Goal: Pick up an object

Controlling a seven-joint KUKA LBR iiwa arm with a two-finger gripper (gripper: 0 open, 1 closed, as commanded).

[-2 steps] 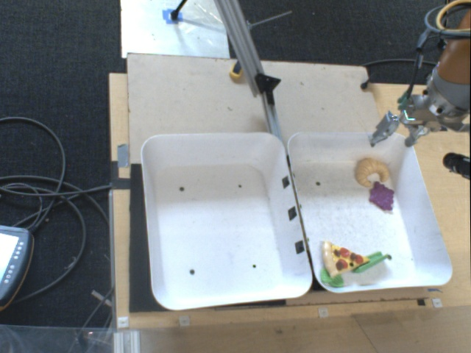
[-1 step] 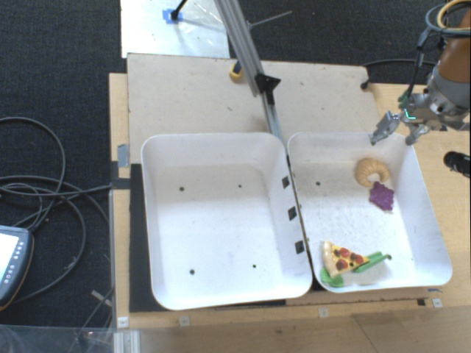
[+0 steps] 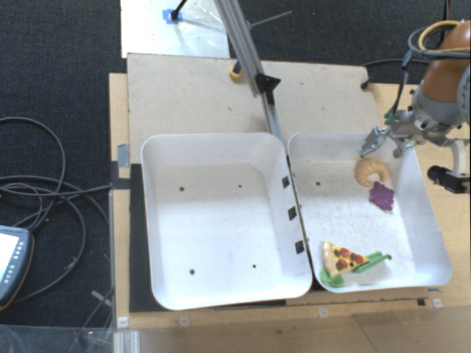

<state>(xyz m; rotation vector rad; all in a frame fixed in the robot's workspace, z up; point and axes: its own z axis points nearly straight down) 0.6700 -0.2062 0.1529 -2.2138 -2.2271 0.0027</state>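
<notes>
While the arm reaches in from the right edge of the camera view, its grey body and orange band sit above the far right corner of the right bin, with the wrist tilted down and leftward toward the bin's back wall. The pincer hangs over the upper part of that bin, its two metal fingers spread apart with nothing between them; it is open and grips nothing.

Just below the pincer lies a toy croissant, a tan crescent resting on the bin floor near the back. Its long axis runs roughly left to right across the bin, and its curved ends turn downward toward the near side. Whether the fingertips touch it cannot be told from this slant.

Touching or just beside the croissant's lower right end is a purple bunch of grapes. Near the front wall of the same bin lies a toy pizza slice, its tip pointing left and up, with a green pea pod just beside it on the right, stretched left to right.

The left bin stands beside the right one on the surface.
</notes>
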